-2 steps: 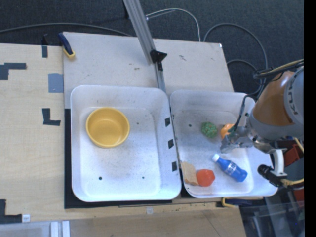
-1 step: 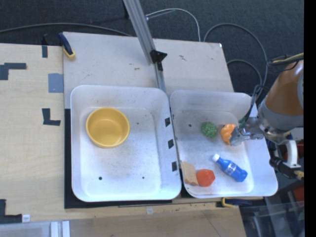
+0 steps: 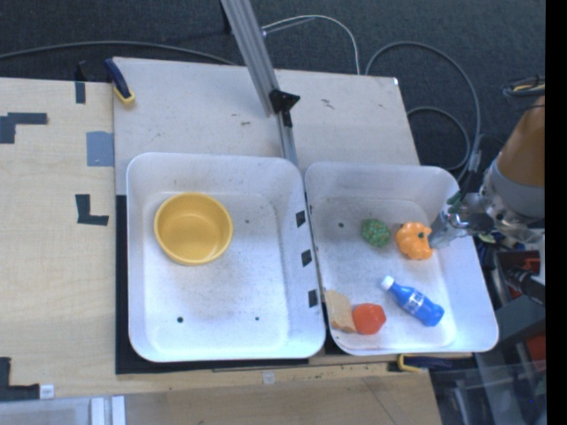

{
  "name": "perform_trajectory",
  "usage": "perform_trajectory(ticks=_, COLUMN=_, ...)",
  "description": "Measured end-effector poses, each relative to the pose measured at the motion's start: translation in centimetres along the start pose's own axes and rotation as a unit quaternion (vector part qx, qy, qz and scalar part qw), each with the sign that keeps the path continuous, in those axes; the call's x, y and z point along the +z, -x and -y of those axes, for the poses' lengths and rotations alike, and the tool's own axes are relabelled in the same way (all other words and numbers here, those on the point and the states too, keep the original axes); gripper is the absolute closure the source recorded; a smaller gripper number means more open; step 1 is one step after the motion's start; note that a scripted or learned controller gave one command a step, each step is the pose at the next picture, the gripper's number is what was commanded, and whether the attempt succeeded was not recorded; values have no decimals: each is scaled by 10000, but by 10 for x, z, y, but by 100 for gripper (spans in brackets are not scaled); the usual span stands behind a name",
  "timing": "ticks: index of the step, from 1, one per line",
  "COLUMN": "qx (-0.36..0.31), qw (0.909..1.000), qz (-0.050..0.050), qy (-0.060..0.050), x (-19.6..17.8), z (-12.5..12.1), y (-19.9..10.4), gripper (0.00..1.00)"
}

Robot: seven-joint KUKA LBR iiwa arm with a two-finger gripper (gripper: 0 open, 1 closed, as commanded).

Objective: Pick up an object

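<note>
Blue bottle (image 3: 415, 303) lying flat in right bin (image 3: 469, 304), white cap toward upper left, base lower right. Gripper (image 3: 443, 228) beside orange toy (image 3: 413, 240); state of fingers impossible to tell.

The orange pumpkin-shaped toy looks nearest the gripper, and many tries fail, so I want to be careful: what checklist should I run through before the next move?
1. Target in sight: orange toy lies uncovered in the right bin. Ok.
2. Gripper near target: it sits just right of the toy, by the bin's right wall. Ok.
3. Finger opening: too blurred to judge. Cannot tell.
4. Room around target: green toy lies close on its left but apart. Ok.
5. Other items out of the way: blue bottle and red block lie nearer the front. Ok.
6. Anything held already: cannot tell.
</note>
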State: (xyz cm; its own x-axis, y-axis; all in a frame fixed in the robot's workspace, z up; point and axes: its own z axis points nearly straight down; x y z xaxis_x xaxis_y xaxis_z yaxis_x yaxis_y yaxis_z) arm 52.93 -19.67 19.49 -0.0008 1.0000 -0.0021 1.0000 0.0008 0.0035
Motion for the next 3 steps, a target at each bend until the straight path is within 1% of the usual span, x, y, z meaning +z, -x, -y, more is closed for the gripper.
perform_trajectory(ticks=1, qx=-5, qw=10000, qz=3, qy=8, x=-57, z=-10, y=4, gripper=100)
perform_trajectory(ticks=2, qx=-28, qw=10000, qz=-14, qy=-19, x=-57, z=-25, y=-46, gripper=100)
perform_trajectory(ticks=3, qx=-33, qw=10000, qz=-16, qy=-17, x=-63, z=-30, y=-98, gripper=100)
